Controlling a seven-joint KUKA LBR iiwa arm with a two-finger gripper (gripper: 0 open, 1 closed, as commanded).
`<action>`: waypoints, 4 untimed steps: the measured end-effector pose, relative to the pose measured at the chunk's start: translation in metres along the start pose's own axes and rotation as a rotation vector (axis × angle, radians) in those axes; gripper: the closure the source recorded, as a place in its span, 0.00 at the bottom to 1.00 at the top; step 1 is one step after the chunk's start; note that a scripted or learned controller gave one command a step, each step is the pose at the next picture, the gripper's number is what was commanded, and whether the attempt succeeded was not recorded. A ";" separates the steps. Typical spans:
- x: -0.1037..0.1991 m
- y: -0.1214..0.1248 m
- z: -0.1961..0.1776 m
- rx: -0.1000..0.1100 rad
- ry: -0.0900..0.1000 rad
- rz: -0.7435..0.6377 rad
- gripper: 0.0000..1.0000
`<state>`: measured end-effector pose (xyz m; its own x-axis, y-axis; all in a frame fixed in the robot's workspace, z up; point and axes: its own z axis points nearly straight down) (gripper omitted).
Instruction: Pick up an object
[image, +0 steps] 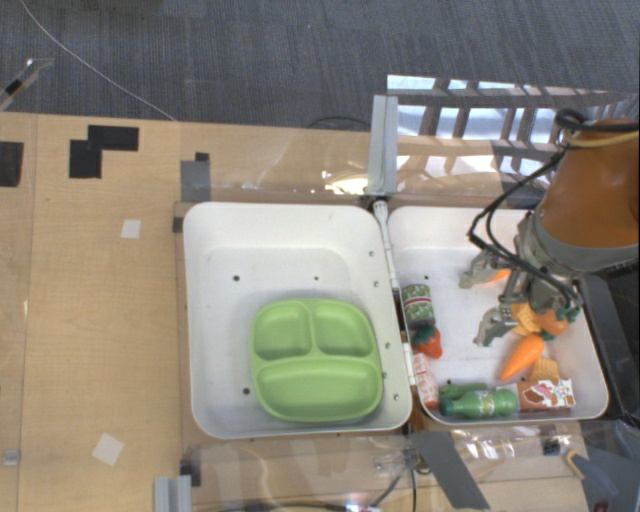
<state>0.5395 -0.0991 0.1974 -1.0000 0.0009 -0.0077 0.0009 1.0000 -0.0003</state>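
Over the right bin (420, 240) the grey arm (595, 190) with its orange band reaches in from the right, and its tool (510, 305) hangs low above the bin's toys. Two metal fingers (490, 328) point down and leftward, spread apart, with white bin floor visible between their tips; nothing sits between them. Just beside the tool on its right lie an orange carrot-shaped toy (523, 356) and a small yellow-orange piece (545, 322), close enough that I cannot tell whether they touch it. Near the front wall lies a green bottle (480, 402) on its side, with a red-and-white carton (548, 395) touching its right end. Along the bin's left wall lie a small green-labelled can (416, 303) and a red strawberry-like toy (429, 341). On the wooden desk (90, 330), the left bin (215, 240) holds a green divided plate (316, 360), lying flat toward its front.
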 end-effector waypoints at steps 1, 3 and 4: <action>-0.011 -0.090 0.088 0.001 0.009 0.101 0.00; -0.066 -0.070 0.109 0.000 -0.006 0.193 0.00; -0.118 -0.054 0.110 0.000 -0.004 0.253 0.00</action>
<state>0.6579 -0.1536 0.0885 -0.9679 0.2510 -0.0110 0.2510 0.9680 0.0022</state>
